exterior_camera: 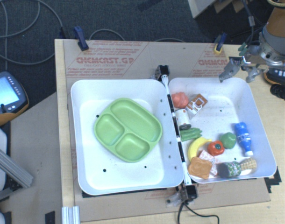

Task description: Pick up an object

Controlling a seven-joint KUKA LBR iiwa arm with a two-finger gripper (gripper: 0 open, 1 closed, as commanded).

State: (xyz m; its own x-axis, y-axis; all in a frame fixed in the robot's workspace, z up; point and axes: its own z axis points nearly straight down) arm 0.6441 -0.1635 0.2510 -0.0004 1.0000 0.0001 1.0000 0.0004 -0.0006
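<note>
Above the right bin's (254,101) far rim, at about one o'clock from its middle, the gripper (239,70) hangs with its two fingers spread apart and nothing between them; one fingertip (225,74) shows over the rim, the other further right. Behind it, toward two o'clock, the grey arm (273,45) with its orange band rises out of the frame

Below the jaws, in the same bin, the objects lie well apart from the gripper. At eleven o'clock from the bin's middle sit a red ball (180,99) and, just beside it, a small brown and white carton (197,103). At nine o'clock lies a green pepper (189,134). Toward six o'clock cluster a banana (197,147), a tomato (216,148), an orange wedge (200,167) and a patterned can (230,169). At four o'clock lie a green lump (228,140) and a blue bottle (243,138)

Across at nine o'clock, the left bin (86,171) holds a green divided plate (128,129)
</note>
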